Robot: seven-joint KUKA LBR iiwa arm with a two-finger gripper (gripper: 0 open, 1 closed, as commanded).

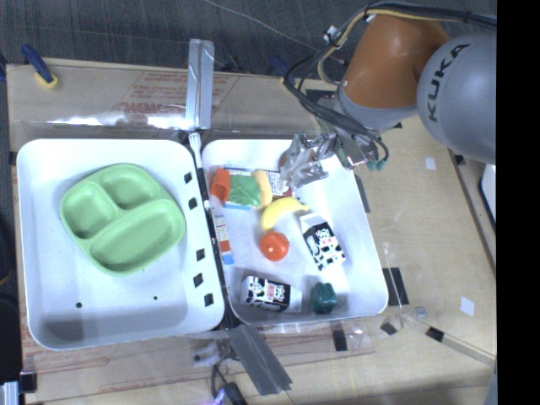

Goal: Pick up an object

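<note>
- Banana (278, 211), toy-light, stiff and slick, lies mid right bin (359, 201), beside the orange ball (274, 245).
- Take it across its middle.
- Your gripper (302, 164) hovers just above the banana; its opening, you cannot tell.

Gripper (302, 164) hangs over the right bin (359, 226), just above a banana (278, 212).

Two white bins (34, 226), one green divided plate (122, 218), two cow-print cartons (321, 243), one banana (278, 212), one orange ball (274, 245).
</note>
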